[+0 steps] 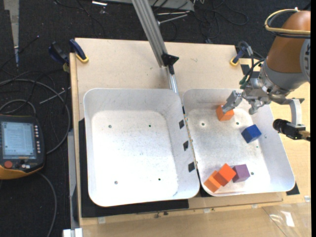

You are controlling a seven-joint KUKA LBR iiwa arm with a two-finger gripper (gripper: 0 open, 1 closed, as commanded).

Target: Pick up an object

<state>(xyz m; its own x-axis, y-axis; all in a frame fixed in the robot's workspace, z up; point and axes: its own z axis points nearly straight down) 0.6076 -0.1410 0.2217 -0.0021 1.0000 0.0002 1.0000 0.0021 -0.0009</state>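
- Jaws spread apart: one grey finger slants down to the orange block's upper edge, the other hangs clear on the far side, with nothing seen clamped between them.
- Gripper (243, 102) sits over the upper part of the right bin (276, 147), the arm reaching in from the right with its orange band high at the frame's edge.
- Orange block (225, 113) lies on the bin floor near the back wall, just below the left finger (232, 101); whether that finger touches it cannot be told from this angle.
- Assessment: the pick is at the approach stage; the block is beside the jaws rather than squarely between them.
- Recommendation: shift the gripper toward the block so both fingers straddle it, descend until the tips pass its top face, then close on two opposite flat sides.
- Risk, as I judge it: closing from the present offset would likely nudge the block or catch a corner only.
- Orientation: the block looks close to cubic, with no clear long axis; it sits turned slightly, one corner toward the bin's front.
- Other contents: a blue block (251, 133) lies near, down and to the right; an orange pair (220, 177) and a purple block (241, 172) rest together at the front, well apart from the gripper.
- Left bin (98, 102) adjoins the right one.
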